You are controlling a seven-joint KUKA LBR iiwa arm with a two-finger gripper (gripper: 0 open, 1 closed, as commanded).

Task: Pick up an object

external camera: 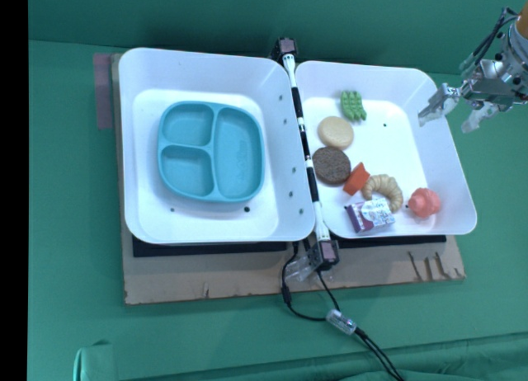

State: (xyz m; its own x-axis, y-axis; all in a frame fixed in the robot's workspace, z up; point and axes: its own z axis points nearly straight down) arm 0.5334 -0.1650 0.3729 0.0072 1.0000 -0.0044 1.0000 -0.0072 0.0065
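The gripper (pixel 450 115) is seen spread wide, nothing between its fingers, hung over the far right corner of the right bin (pixel 445 169). The arm is reached in from the right. Green cloth (pixel 74 305) is laid beneath. A croissant (pixel 385 189) is lodged near the bin's near edge.

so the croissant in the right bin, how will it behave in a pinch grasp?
The croissant looks like a moulded toy, so probably stiff and light. Its curved, ridged shape may let it twist or slip between fingers. It sits close to the purple packet and red piece, so a push would likely nudge them.
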